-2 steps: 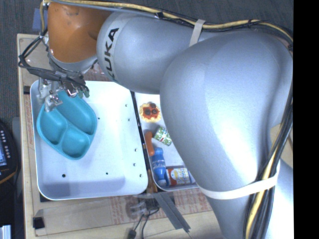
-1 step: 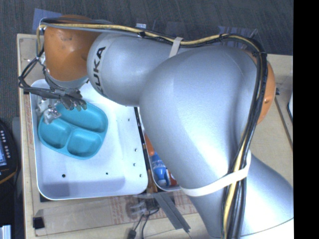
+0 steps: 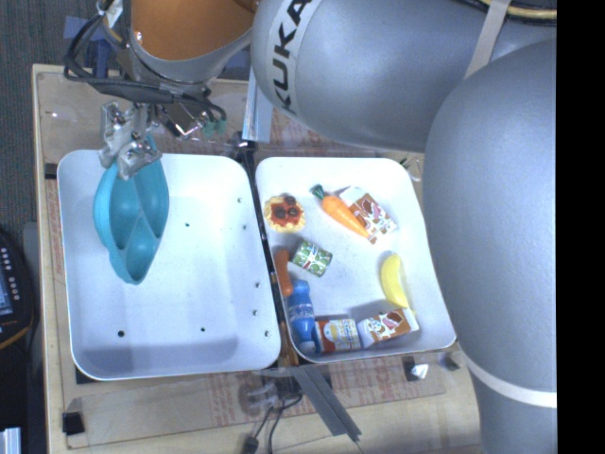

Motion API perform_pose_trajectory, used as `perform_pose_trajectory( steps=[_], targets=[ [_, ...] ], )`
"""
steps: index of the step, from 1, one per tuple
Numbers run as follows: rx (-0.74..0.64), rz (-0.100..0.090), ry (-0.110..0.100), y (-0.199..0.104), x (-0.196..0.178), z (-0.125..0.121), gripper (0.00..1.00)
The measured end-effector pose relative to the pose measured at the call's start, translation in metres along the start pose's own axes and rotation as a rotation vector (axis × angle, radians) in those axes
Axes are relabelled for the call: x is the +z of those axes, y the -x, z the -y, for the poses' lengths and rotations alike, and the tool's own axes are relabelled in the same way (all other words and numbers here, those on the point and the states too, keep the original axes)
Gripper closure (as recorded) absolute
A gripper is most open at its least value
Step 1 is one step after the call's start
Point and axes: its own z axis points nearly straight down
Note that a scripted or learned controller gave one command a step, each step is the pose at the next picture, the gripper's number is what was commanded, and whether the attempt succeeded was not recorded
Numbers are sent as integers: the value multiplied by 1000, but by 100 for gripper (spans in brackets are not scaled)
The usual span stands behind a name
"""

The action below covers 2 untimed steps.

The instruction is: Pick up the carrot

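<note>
The big grey arm fills the upper right of the frame; "KUKA" is written on it. The left bin has much open floor. The right bin is crowded; the carrot lies in its upper part, near the far rim, just beside a small carton. The gripper, with blue fingers close together, hangs over the left bin's upper-left part, holding nothing.

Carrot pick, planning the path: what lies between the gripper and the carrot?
In the camera view, between gripper and carrot: bare left-bin floor, the bins' rims, then the pizza toy.
</note>
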Motion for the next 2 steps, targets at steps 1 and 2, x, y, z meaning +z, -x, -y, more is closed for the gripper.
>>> perform_pose_trajectory(
  steps=[1,2],
  targets=[
    [-60,-4,2,22,101,-4,100],
    [-448,-3,3,15,137,6,100]
  ],
)
